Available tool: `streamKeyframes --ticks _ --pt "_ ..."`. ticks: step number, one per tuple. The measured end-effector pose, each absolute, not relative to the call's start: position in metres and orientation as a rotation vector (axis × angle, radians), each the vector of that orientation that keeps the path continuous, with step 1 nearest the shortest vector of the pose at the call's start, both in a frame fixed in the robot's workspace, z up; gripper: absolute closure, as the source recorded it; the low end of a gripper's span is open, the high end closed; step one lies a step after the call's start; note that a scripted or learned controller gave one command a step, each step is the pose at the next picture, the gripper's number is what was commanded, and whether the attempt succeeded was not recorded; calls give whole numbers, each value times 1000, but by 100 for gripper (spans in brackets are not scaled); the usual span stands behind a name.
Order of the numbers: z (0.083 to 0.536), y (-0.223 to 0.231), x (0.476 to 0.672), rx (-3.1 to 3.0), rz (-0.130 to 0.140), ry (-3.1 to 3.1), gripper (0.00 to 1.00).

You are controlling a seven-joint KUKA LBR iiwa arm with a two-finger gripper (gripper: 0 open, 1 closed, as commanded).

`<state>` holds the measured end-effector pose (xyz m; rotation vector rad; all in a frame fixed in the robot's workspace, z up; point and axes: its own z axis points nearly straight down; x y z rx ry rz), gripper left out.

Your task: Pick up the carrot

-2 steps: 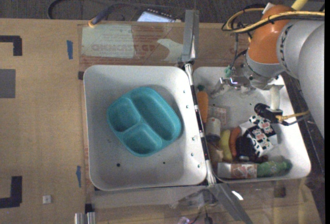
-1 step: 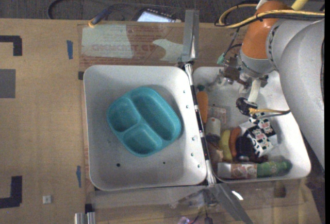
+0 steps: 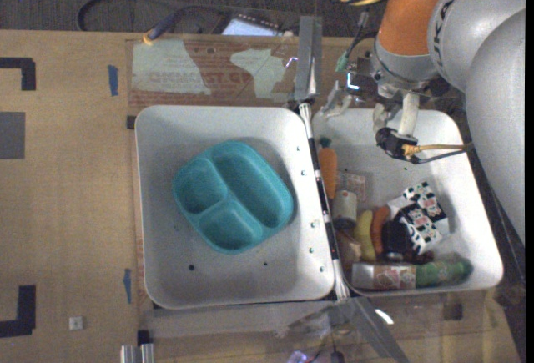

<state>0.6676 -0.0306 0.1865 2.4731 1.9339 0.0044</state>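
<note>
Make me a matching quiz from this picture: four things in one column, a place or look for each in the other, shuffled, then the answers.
Things:
1. plate
2. carrot
3. bottle
4. box

Descriptions:
A. lying along the right bin's lower wall
B. in the left bin
C. black-and-white pattern
D. against the right bin's left wall

Pairs: 1-B, 2-D, 3-A, 4-C
</note>
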Motion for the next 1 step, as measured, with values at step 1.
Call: streamKeyframes --ticks 1 --pt "184 -40 585 2662 -2 1674 0"
